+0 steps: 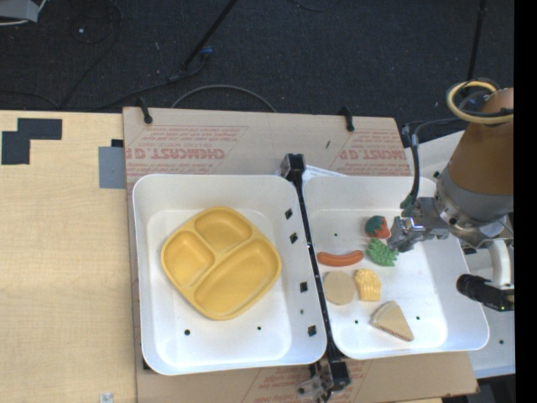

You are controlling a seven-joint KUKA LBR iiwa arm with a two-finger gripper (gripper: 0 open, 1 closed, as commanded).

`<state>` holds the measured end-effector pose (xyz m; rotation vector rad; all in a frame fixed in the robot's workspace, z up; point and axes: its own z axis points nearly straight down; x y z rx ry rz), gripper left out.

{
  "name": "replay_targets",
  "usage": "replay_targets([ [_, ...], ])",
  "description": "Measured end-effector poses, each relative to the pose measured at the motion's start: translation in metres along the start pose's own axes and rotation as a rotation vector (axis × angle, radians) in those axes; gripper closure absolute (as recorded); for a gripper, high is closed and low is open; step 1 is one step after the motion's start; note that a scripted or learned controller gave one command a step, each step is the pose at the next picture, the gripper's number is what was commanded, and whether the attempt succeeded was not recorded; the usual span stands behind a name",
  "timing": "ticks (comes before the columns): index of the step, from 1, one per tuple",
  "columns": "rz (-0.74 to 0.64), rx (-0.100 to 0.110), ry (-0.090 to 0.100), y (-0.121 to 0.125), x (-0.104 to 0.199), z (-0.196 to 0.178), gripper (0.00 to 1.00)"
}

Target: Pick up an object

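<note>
The right bin [453,326] holds several toy foods: a red and green piece [376,225], a green leafy piece [382,253], an orange-red sausage [340,259], a tan round cookie [339,288], a yellow corn piece [367,285] and a tan wedge [392,321]. My gripper [401,233] hangs low over the right bin, just right of the green leafy piece and the red and green piece. The grey arm with its orange band [485,154] reaches in from the right. I see no object lifted off the bin floor.
The left bin [159,326] holds a yellow divided plate [221,261]. A black divider [306,259] runs between the bins. Cardboard [252,145] lies behind them, and a light wooden bench top [59,267] is at the left. A black part [482,290] sticks out at the right.
</note>
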<state>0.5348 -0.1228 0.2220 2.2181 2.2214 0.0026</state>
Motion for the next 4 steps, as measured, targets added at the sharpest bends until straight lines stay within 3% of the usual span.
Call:
replay_targets([
  [3,-0.004,0.004,0.001,0.031,0.168,-0.002,1.00],
  [4,-0.004,0.005,0.002,0.057,0.215,0.007,1.00],
])
